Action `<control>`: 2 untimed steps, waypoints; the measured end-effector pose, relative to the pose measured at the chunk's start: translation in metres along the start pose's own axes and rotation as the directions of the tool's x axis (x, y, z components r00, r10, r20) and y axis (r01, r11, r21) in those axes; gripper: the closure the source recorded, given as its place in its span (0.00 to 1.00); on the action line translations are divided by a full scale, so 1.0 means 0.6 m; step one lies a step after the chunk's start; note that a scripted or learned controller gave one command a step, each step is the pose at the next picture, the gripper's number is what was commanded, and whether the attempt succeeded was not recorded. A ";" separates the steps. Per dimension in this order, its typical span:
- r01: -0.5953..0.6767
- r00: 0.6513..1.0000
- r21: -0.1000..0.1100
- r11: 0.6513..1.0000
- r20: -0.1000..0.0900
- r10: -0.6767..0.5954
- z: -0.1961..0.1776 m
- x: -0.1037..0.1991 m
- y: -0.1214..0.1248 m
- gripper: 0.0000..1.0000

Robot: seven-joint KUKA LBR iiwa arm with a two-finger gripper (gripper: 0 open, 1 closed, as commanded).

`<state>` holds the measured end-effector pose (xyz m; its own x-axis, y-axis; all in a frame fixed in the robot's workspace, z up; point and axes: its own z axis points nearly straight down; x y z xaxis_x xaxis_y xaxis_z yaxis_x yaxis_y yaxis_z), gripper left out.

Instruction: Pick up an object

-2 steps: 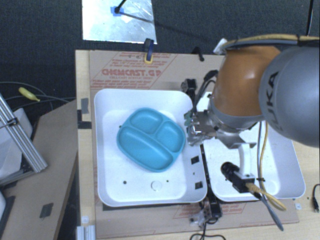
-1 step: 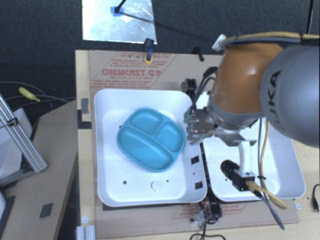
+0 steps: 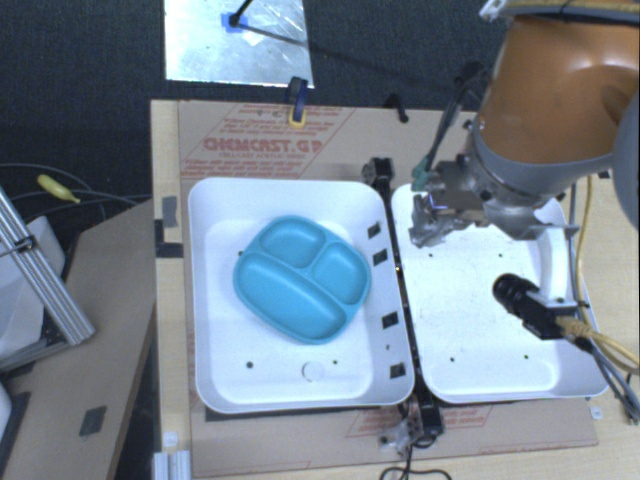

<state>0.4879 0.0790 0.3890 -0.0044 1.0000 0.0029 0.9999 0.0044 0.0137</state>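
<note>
A light blue divided plate [image 3: 301, 277] lies in the middle of the left white bin [image 3: 213, 298], tilted slightly on the bin floor. My gripper [image 3: 434, 222] hangs over the far left corner of the right white bin [image 3: 500, 368], just right of the divider between the bins. It is apart from the plate, to the plate's right and a little further back. The big orange and grey wrist above it hides part of the right bin's far side.
The two bins sit on a cardboard sheet [image 3: 260, 138] on the bench. A shiny foil square [image 3: 236, 28] lies beyond it at the back. Black clips [image 3: 388, 286] line the divider between the bins. A metal frame [image 3: 35, 278] stands at the left.
</note>
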 end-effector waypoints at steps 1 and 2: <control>0.001 1.000 0.006 1.000 0.000 -0.001 -0.074 0.026 0.000 1.00; 0.003 1.000 0.015 1.000 0.002 -0.003 0.007 0.097 -0.002 1.00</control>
<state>0.4863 0.1369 0.3850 -0.0075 1.0000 0.0006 1.0000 0.0075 -0.0016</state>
